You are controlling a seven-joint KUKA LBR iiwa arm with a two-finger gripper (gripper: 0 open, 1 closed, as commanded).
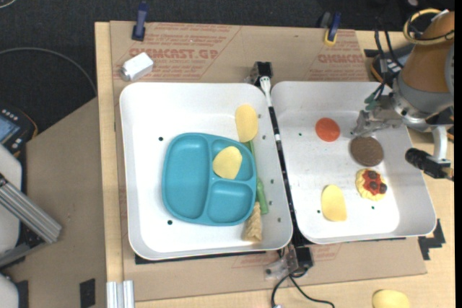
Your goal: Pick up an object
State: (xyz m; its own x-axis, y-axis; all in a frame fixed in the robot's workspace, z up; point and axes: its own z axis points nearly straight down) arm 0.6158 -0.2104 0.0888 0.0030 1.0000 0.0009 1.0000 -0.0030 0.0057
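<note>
The right bin [411,216] holds a red-orange round piece [328,129], a brown disc [367,151], a small yellow piece with red and dark topping [372,185] and a pale yellow lump [333,203]. My gripper [369,122] reaches in from the right and hangs just above the far edge of the brown disc, right of the red-orange piece. Nothing shows between its tips. The left bin [144,119] holds a blue divided tray [195,180] with a yellow piece [227,162] in its upper right compartment.
Another yellow piece [246,122] lies behind the tray by the left bin's right wall. A green strip [260,195] and a tan piece [253,227] lie along that wall. A white block [137,66] sits on the board behind the bins. Clamps hold the board's far edge.
</note>
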